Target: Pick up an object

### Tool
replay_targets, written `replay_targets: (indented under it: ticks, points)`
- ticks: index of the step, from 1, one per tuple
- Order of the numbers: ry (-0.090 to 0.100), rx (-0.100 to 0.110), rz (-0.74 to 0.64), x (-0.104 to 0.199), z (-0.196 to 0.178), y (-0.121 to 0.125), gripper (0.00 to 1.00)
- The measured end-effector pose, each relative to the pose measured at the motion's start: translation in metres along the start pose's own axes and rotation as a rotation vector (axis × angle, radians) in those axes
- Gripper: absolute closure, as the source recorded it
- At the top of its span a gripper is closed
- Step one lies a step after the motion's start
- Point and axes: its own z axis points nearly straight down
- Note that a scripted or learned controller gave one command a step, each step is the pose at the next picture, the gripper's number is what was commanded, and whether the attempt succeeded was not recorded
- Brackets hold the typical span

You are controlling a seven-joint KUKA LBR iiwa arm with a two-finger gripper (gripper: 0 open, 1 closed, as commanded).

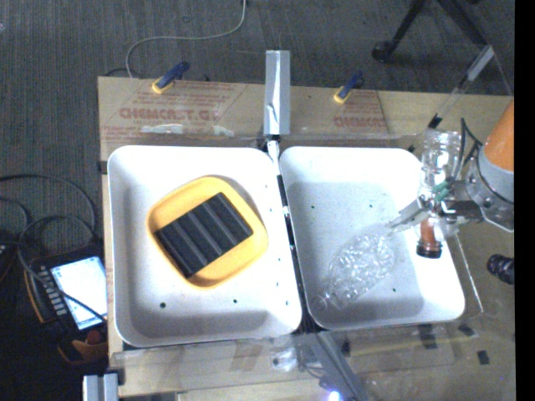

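Frankly, the gripper [430, 199] is hard to read: it sits at the right rim of the right bin [368, 170], and what shows of it is a pale, partly see-through cluster of metal and clear parts with a green spot and a small brown-red piece hanging below. I cannot tell whether it is wide, narrow or clamped on anything, since the tips blur into the white rim and the clutter around them. Behind it, the arm is cut off at the picture's right side; its orange band [501, 144] shows as a curved patch, with grey housing beneath.

Just beside the gripper, down and to the left, a clear plastic bottle [361, 263] lies on the floor of the right bin, tilted with its narrow neck pointing up toward the gripper. Its body is crinkled and transparent, so its outline fades into the white floor, and whether its neck touches the gripper is unclear.

Across the divider, the left bin [134, 307] holds a yellow tray-like object [207, 230] with a black ribbed insert, lying flat and turned at an angle, well apart from the gripper.

Both bins rest on a brown board [192, 111] bearing faint, unreadable red lettering, with two blue-and-yellow clamps [170, 77] on its far edge.
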Motion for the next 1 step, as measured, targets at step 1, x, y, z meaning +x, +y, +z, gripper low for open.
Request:
replay_targets:
  ticks: [1]
  points:
    - [-0.001,-0.003,-0.048,-0.0209,-0.032,-0.0102,0.0]
